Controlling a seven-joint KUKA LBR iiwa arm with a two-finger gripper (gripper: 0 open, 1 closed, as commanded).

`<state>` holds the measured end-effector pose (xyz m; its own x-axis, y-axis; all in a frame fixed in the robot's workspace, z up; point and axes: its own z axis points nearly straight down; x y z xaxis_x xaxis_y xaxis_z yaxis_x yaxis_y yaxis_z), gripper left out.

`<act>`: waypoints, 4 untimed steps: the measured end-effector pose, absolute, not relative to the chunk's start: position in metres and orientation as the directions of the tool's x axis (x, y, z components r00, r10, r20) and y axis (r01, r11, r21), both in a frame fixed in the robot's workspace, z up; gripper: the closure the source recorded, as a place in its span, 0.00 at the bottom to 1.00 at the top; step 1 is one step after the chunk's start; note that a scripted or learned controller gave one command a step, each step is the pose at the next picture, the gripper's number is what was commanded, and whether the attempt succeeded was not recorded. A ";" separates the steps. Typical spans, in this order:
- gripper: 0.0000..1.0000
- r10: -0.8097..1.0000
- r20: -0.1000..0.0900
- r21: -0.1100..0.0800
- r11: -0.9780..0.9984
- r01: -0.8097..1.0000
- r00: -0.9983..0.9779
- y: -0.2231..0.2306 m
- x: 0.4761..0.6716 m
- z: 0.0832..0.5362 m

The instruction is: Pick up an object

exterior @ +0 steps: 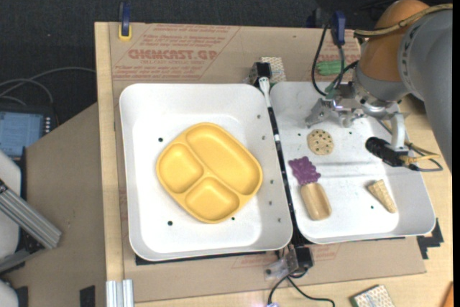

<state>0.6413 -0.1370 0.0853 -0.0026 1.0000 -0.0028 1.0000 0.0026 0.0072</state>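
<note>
The gripper (332, 117) hangs at upper right, jaws spread and empty, just above a speckled cookie (320, 141).

brown printed board (180, 47), blue clamp (126, 19) on far-left corner

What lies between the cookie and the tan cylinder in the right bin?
In the camera view, a purple grape cluster lies between the cookie and the tan cylinder.

Two white bins (140, 154); one each of yellow plate (208, 170), cookie (320, 141), purple cluster (305, 170), tan roll (315, 200), cone (382, 195).
</note>
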 end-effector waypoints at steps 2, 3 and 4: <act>0.00 1.000 0.000 0.005 0.006 1.000 -0.006 -0.140 0.582 0.087; 0.00 1.000 -0.003 0.008 0.003 1.000 -0.003 -0.146 0.645 0.085; 0.00 1.000 0.001 -0.005 -0.009 1.000 0.009 -0.217 0.551 0.085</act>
